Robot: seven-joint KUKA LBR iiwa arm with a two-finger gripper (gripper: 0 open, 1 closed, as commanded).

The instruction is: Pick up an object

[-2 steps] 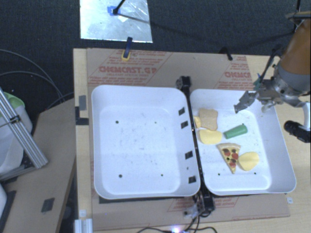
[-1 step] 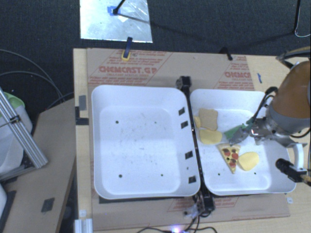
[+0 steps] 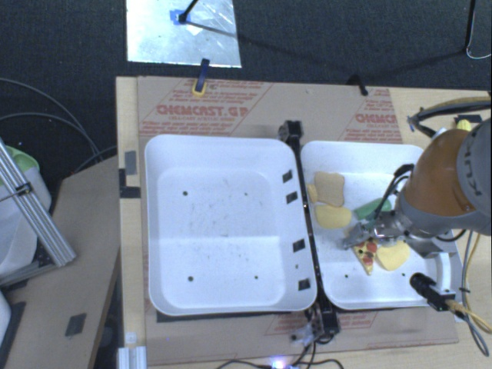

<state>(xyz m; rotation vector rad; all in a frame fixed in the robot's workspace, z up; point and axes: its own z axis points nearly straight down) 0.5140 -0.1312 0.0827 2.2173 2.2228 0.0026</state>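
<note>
The gripper (image 3: pixel 367 233) is down low in the right-hand bin (image 3: pixel 338 294), right in among the little pile of toy food, and from where I stand I can't make out what it is doing at its tip, because the wrist and the arm (image 3: pixel 442 183) with its orange band hang over that spot. Just beside the tip lies a pizza slice (image 3: pixel 367 258), pointing toward the near wall of the bin, with a pale yellow piece (image 3: pixel 393 257) touching it on the right. A little further out are a rounder yellow piece (image 3: pixel 332 217), a tan slab like toast (image 3: pixel 329 187) behind it, and something green (image 3: pixel 374 206) partly tucked under the wrist. The left-hand bin (image 3: pixel 154 206) sits apart from all this. My guess is the arm is at the grasping step, settled on the pile; next it would need to close firmly on one piece and lift straight up.
</note>
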